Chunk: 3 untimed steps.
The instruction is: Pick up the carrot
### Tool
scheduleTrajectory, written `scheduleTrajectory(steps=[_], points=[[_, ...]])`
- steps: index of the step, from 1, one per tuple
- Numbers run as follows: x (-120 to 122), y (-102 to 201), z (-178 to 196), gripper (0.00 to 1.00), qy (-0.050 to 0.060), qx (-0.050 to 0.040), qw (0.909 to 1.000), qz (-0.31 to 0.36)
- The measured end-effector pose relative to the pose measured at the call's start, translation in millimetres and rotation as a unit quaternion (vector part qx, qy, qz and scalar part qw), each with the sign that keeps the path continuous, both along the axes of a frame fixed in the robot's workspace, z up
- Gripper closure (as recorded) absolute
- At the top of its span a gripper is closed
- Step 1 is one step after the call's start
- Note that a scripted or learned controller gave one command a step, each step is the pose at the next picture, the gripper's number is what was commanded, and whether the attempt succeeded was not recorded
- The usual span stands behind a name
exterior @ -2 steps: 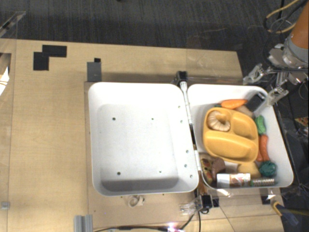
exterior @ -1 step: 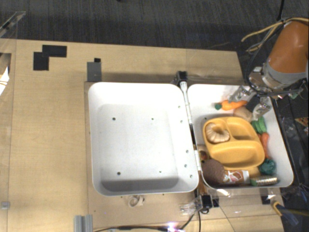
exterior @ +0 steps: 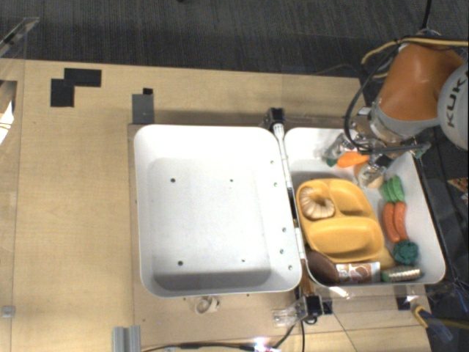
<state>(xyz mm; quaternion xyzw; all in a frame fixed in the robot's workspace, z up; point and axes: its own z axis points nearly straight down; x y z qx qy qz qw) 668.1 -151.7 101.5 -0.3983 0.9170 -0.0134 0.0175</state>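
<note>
Nearest to us, along the bottom edge of the right bin [exterior: 434,268], we see a dark brown bottle-like item [exterior: 344,270] lying on its side with a small brass-coloured cylinder [exterior: 401,273] just beside it to the right. Above these a large yellow dish [exterior: 348,229] takes up the middle of that bin, and a tan, mushroom-like toy [exterior: 316,202] rests in the dish's upper left compartment. Down the bin's right side we find a dark green broccoli piece [exterior: 405,251], then a red-orange sausage-shaped item [exterior: 396,220] above it, then a lighter green vegetable [exterior: 393,189].

Left of all this, the left bin [exterior: 212,211] fills the centre of the frame, and we see only a few small dark dots on its white floor.

Further up, in the upper part of the right bin, the carrot [exterior: 353,160] shows as a small orange shape. The gripper [exterior: 359,155] sits right at it, with the metal fingers [exterior: 335,151] on its left and more hardware on its right, so the carrot appears to be clasped between them, though the clutter there leaves us short of certain.

Behind the gripper, the arm's orange band [exterior: 414,79] and grey wrist occupy the upper right corner of the frame, with cables looping over them.
</note>
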Motion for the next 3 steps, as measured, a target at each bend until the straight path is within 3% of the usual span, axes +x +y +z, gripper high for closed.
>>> scheduleTrajectory(steps=[1, 2, 3], points=[[-17, -57, -5, 0.00, 0.007, 0.0020, 1.0000, 0.006], [-30, -10, -6, 0.00, 0.005, -0.0007, 0.9996, 0.027], [-24, -13, 12, 1.00, -0.008, -0.0053, 0.9996, 0.026]])
